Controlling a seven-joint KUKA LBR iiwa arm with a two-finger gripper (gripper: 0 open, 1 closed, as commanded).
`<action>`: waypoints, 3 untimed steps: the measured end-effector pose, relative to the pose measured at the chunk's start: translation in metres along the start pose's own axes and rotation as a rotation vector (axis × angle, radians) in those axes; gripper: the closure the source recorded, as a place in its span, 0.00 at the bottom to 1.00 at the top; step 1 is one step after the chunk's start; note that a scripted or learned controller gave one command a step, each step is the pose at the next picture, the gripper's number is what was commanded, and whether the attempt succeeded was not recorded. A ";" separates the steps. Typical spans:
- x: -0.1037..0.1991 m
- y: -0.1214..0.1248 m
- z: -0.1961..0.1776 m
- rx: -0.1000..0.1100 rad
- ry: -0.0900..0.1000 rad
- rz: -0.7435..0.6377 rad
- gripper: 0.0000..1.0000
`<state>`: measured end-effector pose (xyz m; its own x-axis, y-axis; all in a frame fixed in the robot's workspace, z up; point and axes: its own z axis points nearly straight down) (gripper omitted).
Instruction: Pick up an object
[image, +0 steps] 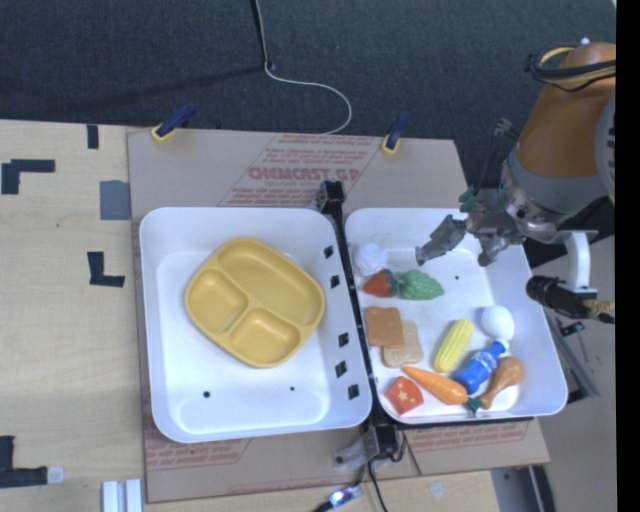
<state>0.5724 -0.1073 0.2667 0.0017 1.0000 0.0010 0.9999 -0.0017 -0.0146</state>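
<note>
My gripper (462, 245) hangs above the back of the right bin (530, 300), its two grey fingers spread open with nothing between them. Below and left of it lie a green leafy vegetable (420, 286), a red strawberry-like piece (379, 284) and a small clear-white object (370, 257). Further forward sit a toast slice (384, 327) on a bread slice (403, 350), a corn cob (453, 344), a white egg (496, 322), a blue bottle (480, 367), a carrot (434, 383), a red pepper piece (403, 396) and a chicken drumstick (503, 380).
The left bin (170, 250) holds a yellow divided plate (254, 300). A black divider with clips (345, 300) joins the two bins. The arm's grey and orange body (565, 130) looms over the right bin's back right corner. Cardboard lies under the bins.
</note>
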 end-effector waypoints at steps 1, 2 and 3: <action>0.000 0.002 -0.007 -0.013 -0.002 -0.003 0.00; 0.004 -0.008 0.045 -0.008 -0.001 -0.003 0.00; 0.002 -0.004 0.089 -0.010 -0.001 -0.003 0.00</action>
<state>0.5667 -0.1051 0.1780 -0.0011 1.0000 -0.0004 1.0000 0.0011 -0.0041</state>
